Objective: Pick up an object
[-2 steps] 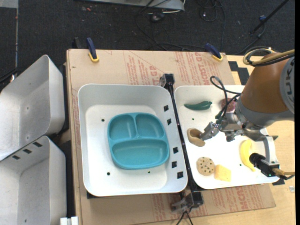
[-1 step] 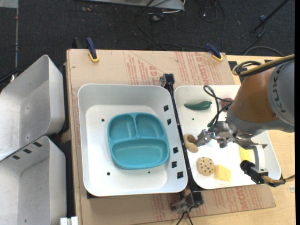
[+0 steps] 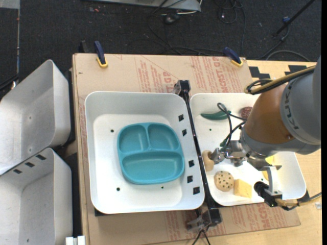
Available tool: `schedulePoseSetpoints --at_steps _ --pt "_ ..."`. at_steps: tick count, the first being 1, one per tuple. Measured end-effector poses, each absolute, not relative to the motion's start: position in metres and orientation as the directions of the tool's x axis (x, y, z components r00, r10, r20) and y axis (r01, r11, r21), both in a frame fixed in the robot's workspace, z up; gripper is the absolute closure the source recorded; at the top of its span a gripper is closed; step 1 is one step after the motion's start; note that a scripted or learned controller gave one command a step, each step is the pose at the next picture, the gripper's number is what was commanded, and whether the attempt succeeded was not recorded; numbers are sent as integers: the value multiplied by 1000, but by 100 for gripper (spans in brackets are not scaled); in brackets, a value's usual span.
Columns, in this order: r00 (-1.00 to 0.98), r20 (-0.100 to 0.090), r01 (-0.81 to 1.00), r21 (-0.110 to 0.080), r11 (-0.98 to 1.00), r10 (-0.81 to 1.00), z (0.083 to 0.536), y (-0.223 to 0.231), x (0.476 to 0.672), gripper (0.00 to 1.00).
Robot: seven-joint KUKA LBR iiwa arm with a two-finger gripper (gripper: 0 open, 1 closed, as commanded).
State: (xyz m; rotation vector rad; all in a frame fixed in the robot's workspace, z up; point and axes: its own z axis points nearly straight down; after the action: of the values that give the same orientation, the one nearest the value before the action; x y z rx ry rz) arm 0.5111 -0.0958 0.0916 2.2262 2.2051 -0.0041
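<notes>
The gripper (image 3: 225, 154) hovered low just above the cookie (image 3: 224, 180), its grip impossible to tell, so reaching seemed underway, descent and closing next.

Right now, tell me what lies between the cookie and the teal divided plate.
In the camera view, the two bins' adjoining walls lie between the cookie and the teal divided plate; nothing else.

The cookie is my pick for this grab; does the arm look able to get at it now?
Probably yes: the cookie lies uncovered in the right bin, apart from the cheese wedge, with the gripper just above it.
</notes>
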Motion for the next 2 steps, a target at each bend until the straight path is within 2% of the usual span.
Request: schedulePoseSetpoints --at_steps 1,2 --pt "10 -2 1000 2 -10 1000 103 -93 511 100" --pt "4 -1 1000 3 -4 1000 147 -97 506 100"
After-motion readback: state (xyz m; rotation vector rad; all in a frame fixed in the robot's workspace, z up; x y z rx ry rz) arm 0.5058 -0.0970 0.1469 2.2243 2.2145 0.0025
